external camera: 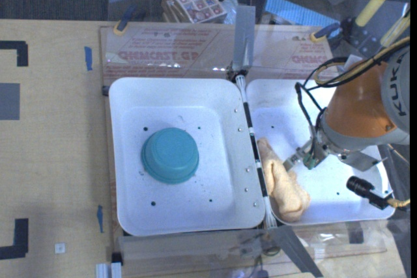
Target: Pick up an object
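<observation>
Along the right bin's (339, 208) left wall, a tan plush toy (281, 180) lies lengthwise, top-left to bottom-right; end effector (306, 158) grip unreadable, wrist-hidden.

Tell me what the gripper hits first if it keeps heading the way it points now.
Likely the tan plush toy: the gripper points toward the right bin's left side, where the toy lies close by. Height above it is unclear.

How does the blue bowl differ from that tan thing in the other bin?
The bowl is teal, round and lies upside down; the tan object is beige, long and lumpy. The bowl sits mid-floor in the left bin; the tan object lies along the right bin's left wall. The gripper hovers close beside the tan object, far from the bowl. Both lie loose on white bin floors.
</observation>
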`<state>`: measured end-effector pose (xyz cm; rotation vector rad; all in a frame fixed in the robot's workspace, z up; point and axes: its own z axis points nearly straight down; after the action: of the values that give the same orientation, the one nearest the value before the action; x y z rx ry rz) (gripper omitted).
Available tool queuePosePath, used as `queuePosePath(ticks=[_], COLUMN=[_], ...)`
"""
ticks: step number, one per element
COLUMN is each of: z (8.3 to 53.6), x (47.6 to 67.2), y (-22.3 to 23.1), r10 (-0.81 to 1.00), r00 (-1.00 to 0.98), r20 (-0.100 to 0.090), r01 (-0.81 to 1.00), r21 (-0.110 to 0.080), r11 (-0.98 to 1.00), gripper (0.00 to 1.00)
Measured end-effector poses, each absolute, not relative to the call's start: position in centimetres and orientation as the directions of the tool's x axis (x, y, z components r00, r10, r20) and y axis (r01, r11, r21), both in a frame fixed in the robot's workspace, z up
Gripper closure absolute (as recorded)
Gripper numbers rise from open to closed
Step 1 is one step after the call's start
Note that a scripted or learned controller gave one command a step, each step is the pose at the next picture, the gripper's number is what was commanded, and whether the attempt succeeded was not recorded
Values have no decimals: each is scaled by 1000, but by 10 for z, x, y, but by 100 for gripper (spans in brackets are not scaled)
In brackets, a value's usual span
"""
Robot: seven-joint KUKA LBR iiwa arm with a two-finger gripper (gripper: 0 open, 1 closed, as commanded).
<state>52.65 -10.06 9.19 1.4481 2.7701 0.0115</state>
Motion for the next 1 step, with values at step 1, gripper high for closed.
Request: queuePosePath(ticks=[1], z=[91], x=[540], y=[-104], r10=[842], r00=[-540], r20=[-8], r01=[842], r21=[11], r11=[540], gripper=[0])
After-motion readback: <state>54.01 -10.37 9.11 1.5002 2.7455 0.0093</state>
